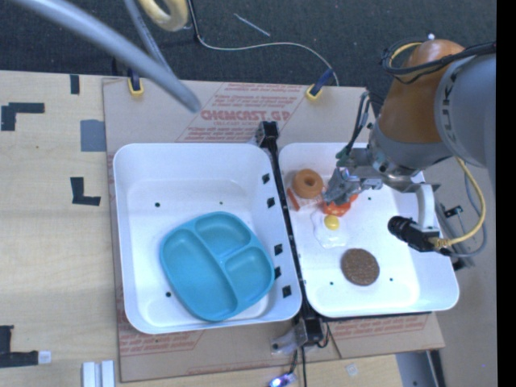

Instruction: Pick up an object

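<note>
Right bin [435, 293]: the gripper [337, 193] hangs low over an orange piece [339, 209], just right of a donut [307, 184]. Whether its fingers are spread or pinching the piece cannot be told. A small yellow item [331, 222] lies just below, a brown cookie [359, 266] nearer the front. Left bin [133, 168]: a blue divided tray [217, 264].

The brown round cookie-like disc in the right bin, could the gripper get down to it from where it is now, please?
Probably yes. The brown disc lies flat and apart from the other items in the right bin, with nothing over it. The gripper hangs above the orange piece nearby.
</note>
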